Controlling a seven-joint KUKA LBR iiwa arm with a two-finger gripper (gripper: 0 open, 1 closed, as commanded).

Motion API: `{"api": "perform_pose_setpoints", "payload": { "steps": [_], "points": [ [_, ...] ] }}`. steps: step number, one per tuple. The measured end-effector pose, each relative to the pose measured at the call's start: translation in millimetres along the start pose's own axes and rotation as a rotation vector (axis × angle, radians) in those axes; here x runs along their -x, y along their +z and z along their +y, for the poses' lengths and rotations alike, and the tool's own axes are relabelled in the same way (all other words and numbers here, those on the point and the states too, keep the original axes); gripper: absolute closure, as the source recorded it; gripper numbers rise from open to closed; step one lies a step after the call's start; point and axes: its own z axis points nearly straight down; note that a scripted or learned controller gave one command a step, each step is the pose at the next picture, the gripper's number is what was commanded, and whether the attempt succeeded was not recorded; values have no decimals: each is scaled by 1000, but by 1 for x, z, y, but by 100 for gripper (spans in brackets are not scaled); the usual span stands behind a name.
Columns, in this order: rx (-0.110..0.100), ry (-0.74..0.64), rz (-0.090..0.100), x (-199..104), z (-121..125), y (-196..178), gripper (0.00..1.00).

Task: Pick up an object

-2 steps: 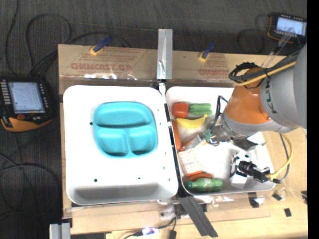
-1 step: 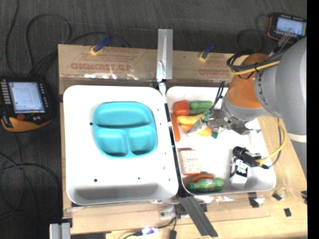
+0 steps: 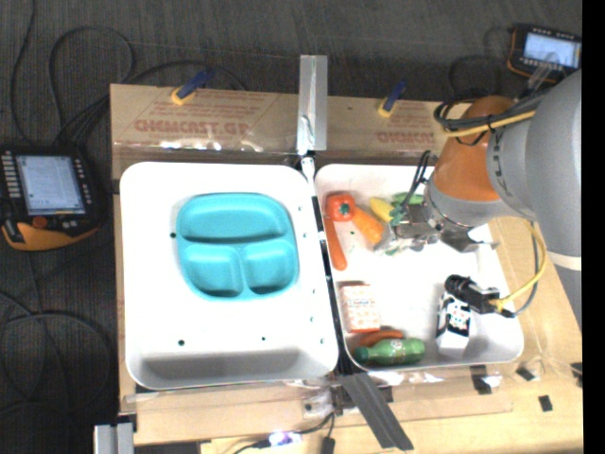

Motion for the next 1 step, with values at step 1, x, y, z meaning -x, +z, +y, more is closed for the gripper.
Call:
{"api": "perform_pose_setpoints", "payload": {
  "steps": [1],
  "points": [
    [-14,-75,3,-61,-18,-113,100]
  ]
}}
